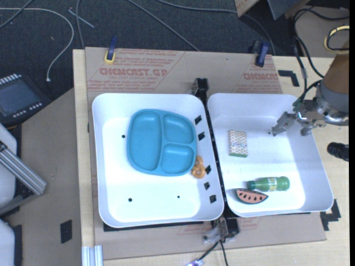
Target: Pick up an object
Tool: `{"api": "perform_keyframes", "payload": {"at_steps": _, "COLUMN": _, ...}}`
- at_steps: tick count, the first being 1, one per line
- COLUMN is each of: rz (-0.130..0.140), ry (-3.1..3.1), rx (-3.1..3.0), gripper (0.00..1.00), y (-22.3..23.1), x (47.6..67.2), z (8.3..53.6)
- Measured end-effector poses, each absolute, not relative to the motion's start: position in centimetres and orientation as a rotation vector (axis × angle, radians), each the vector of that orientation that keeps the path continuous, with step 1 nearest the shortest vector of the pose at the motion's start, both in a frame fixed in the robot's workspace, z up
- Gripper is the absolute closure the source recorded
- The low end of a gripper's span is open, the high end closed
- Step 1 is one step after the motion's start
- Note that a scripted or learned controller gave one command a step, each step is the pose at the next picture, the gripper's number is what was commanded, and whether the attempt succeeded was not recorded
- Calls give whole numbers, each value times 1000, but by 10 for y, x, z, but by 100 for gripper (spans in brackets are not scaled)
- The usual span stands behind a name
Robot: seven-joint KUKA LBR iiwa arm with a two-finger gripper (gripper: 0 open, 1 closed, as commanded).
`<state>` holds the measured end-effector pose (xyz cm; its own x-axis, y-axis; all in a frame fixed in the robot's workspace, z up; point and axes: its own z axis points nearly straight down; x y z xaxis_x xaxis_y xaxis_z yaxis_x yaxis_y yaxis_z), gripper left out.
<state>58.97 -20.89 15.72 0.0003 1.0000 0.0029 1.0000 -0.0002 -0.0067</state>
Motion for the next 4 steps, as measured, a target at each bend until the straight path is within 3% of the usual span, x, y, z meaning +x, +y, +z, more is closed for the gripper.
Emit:
{"api": "perform_keyframes", "payload": {"at_steps": 2, "rz": 2, "ry": -2219, "rx": -2218, "gripper": 0, "y": -206, "x": 589, "z": 83}}
{"api": "perform_keyframes", "payload": {"at_steps": 3, "rz": -1, "ry": -2222, "rx": -2220, "gripper": 100, "y": -207, "x": 590, "z": 97}}
{"api": "perform_keyframes", "payload": {"at_steps": 4, "rz": -5, "ry": -2228, "rx": -2225, "gripper": 100, "y": -208, "x": 602, "z": 151}}
